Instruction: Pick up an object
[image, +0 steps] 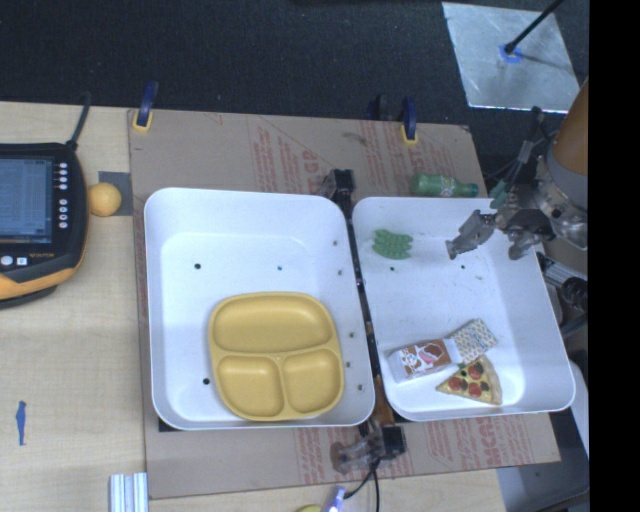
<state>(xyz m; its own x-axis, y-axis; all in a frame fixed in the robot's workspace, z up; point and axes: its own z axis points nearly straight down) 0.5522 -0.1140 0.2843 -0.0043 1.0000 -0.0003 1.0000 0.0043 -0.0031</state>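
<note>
My gripper (494, 238) hangs over the back right part of the right bin (520, 300), its two fingers spread apart with nothing between them. A small green object (392, 243) lies in the bin's back left corner, well to the left of the gripper. Near the front of the same bin lie a flat snack packet (441, 352) and a toy pizza slice (470, 383), both far in front of the gripper.
The left bin (180, 260) holds a yellow divided plate (275, 354). A green bottle (444, 185) lies on the cardboard behind the right bin. A teach pendant (35, 220) and a yellow ball (104, 198) sit at the left.
</note>
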